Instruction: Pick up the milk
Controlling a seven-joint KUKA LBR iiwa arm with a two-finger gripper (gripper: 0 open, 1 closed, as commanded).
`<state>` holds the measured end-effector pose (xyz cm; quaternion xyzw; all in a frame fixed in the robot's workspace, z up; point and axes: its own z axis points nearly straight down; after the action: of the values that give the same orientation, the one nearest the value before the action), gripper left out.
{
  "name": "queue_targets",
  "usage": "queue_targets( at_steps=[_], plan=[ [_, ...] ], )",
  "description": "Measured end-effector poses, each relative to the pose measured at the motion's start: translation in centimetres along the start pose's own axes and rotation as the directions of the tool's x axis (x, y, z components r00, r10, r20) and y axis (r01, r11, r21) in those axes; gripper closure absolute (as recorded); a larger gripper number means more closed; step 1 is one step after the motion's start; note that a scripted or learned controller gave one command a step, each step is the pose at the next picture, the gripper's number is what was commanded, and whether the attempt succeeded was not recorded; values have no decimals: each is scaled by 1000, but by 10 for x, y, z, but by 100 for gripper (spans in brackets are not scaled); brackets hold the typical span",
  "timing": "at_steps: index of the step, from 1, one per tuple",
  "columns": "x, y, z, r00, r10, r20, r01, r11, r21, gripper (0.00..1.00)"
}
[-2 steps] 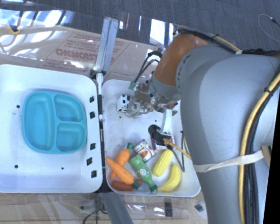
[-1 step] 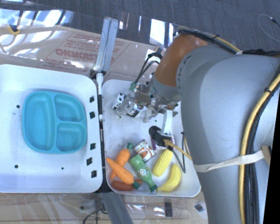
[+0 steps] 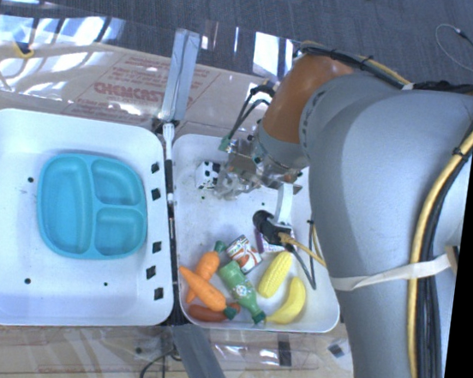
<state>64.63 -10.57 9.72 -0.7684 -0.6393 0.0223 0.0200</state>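
Note:
The milk (image 3: 209, 174) is a small white carton with black cow spots. It sits near the back left corner of the right bin (image 3: 182, 220). My gripper (image 3: 232, 178) is low in that bin, right beside the carton on its right, and seems to touch it. The grey arm with its orange band (image 3: 305, 98) reaches in from the right and hides the bin's back right part.
At the front of the right bin lie a red-and-white can (image 3: 245, 252), corn (image 3: 275, 273), a banana (image 3: 292, 302), a green bottle (image 3: 242, 290), two carrots (image 3: 205, 278) and a red pepper (image 3: 206, 314). In the left bin is a blue divided tray (image 3: 93, 206).

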Motion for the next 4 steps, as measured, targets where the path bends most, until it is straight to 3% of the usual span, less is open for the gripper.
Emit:
queue_targets(
  at_steps=[1, 2, 3, 4],
  plan=[
    [1, 0, 0, 1000, -2, 0, 2, 1000, 1, 0],
    [2, -1, -7, 1000, -11, 1, 11, 1000, 6, 100],
    [56, -34, -91, 993, -121, -2, 120, 991, -52, 100],
    [56, -34, -91, 993, -120, -2, 120, 991, -51, 0]
  ],
)
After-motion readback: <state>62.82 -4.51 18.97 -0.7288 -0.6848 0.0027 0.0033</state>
